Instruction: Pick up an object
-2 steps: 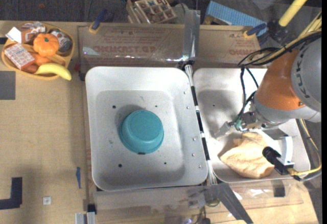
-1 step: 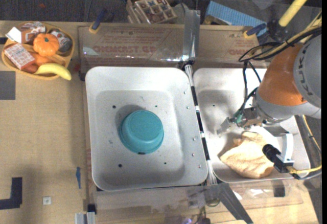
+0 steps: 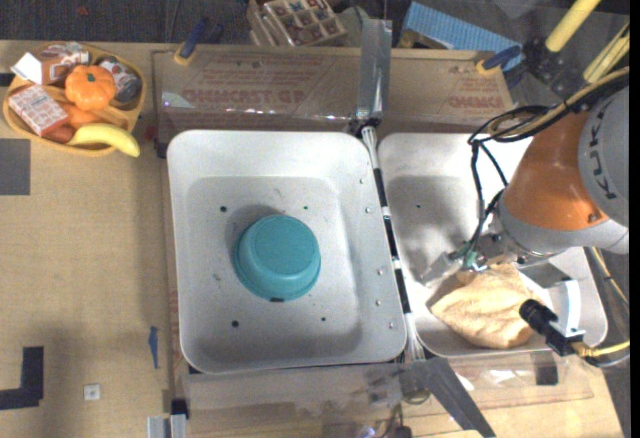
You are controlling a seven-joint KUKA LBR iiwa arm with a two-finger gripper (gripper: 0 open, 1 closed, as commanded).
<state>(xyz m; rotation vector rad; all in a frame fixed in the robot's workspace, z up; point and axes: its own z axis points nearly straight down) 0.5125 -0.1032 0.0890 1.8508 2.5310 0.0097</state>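
A tan, bread-like lump (image 3: 483, 311) lies in the near part of the right bin (image 3: 420, 191). My gripper (image 3: 458, 263) is low in that bin, right at the lump's upper left edge, and the orange-banded wrist (image 3: 555, 191) rises behind it. Whether the gripper touches or grips the lump cannot be made out. A teal bowl (image 3: 279, 256) sits upside down in the middle of the left bin (image 3: 200, 176).
A steel divider (image 3: 385, 226) separates the two bins. A yellow dish (image 3: 72, 101) with toy fruit and small boxes stands on the bench at the far left. Cardboard walls (image 3: 260, 91) run behind the bins.
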